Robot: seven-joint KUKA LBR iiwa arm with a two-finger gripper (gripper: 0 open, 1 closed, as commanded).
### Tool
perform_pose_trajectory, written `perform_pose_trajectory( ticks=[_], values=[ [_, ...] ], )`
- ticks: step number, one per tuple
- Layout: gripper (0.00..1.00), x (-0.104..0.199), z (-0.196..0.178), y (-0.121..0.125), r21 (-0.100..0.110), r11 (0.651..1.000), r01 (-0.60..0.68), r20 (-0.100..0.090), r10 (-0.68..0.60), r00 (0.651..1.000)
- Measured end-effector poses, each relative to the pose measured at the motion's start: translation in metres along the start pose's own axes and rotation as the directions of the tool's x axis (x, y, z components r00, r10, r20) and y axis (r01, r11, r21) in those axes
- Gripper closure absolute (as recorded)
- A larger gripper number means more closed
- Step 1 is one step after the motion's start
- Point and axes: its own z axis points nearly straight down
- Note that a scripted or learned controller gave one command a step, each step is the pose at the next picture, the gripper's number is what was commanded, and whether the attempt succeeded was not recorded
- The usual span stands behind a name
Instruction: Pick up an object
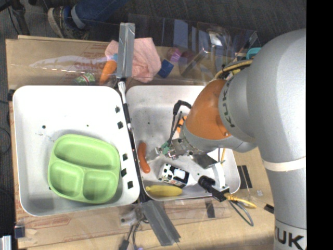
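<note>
Honestly, we couldn't tell our gripper's [169,149] state; crowded near the hot dog [143,157] and banana [164,190], it risked a miss.

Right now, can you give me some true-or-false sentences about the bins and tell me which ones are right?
1. The green plate lies in the left bin. True.
2. The banana is on the green plate. False: it lies in the right bin, near its front edge.
3. The hot dog is in the right bin, close to the divider between the bins. True.
4. The arm reaches over the left bin. False: it hangs over the right bin.
5. A pink cloth lies outside the bins, behind them. True.
</note>
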Motion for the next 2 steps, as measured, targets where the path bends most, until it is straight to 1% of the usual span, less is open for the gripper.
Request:
perform_pose_trajectory(
  ticks=[1, 2],
  values=[
    [0.0, 0.006, -0.0008, -0.0311, -0.005, 0.999, 0.041, 0.005, -0.041, 0.999],
    [1.0, 0.0076, -0.0098, -0.03, -0.003, 0.999, 0.049, 0.001, -0.049, 0.999]
  ],
)
